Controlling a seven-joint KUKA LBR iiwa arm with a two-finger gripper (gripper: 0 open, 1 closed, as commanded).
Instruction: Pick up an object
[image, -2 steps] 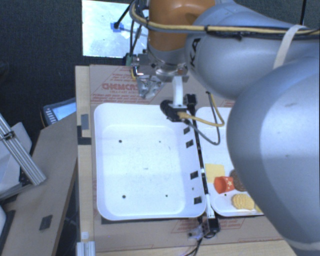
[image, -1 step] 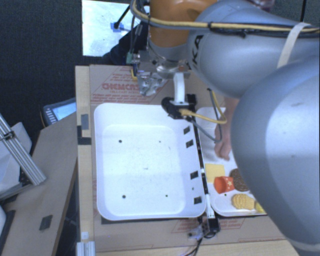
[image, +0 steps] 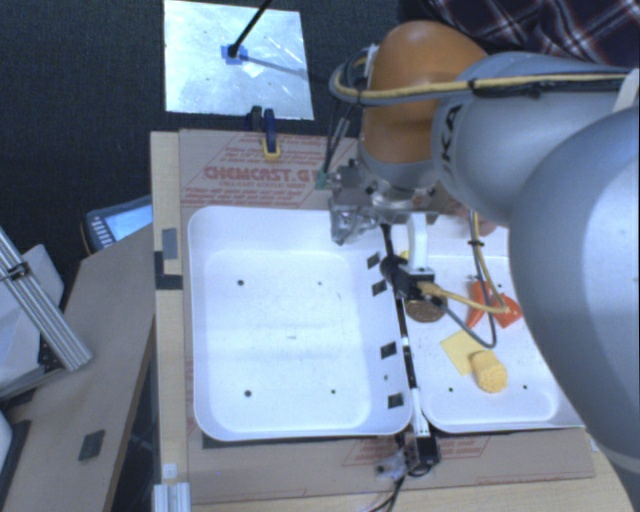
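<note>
While the arm (image: 560, 180) reaches in from the right, its grey bulk covers the right bin's (image: 520, 402) far side and right edge. Orange band sits high, beyond that bin's far rim.

Hand (image: 344, 222): metal tip hangs just left of the right bin's far-left corner, over the neighbouring left bin's (image: 280, 335) far corner. Angle too steep and the part too small; cannot tell whether it is open or closed.

Objects, all lying inside the right bin, all apart from the hand:
- brown disc (image: 427, 310), close to the bin's left wall, about halfway along it.
- orange piece (image: 497, 306), toward the bin's middle, partly under the arm's edge.
- yellow slab (image: 459, 350), flat, nearer the front rim than the disc.
- corn (image: 490, 373), a short knobbly yellow cylinder, just beside the slab on its front-right side; whether they touch is unclear.

Left bin lies against the right bin's left wall, a strip of dark clips along the join. Floor white, a few dark specks.

Cardboard (image: 250, 172) with red lettering lies under both bins and runs out past the right bin's far rim to the left. Yellow-and-black clamp (image: 267, 132) grips its far edge. Foil sheet (image: 235, 60) lies beyond that. Brown surface (image: 110, 380) and an aluminium rail (image: 45, 315) sit well left of the right bin, past the left bin.
</note>
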